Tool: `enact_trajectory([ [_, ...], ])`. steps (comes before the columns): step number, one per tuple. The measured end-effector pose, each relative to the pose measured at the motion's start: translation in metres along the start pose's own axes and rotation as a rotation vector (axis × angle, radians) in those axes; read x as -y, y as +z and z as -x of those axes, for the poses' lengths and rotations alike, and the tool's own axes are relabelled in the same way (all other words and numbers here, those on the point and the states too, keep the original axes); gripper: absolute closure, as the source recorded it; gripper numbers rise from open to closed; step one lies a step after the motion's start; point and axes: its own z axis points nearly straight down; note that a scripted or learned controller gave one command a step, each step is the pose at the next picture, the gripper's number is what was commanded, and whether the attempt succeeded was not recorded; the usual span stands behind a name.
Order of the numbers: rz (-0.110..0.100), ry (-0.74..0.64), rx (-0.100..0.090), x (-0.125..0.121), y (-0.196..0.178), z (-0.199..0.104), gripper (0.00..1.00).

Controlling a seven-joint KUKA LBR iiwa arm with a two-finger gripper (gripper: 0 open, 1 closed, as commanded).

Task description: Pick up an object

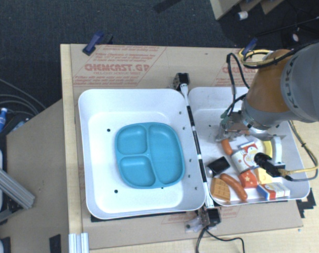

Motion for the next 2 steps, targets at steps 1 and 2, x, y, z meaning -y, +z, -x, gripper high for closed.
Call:
enact_trajectory([
  [1, 0.001, -0.003, 0.001, 0.045, -0.09, -0.048, 1.0],
  [2, 0.001, -0.003, 0.0, 0.051, -0.16, -0.124, 1.0],
])
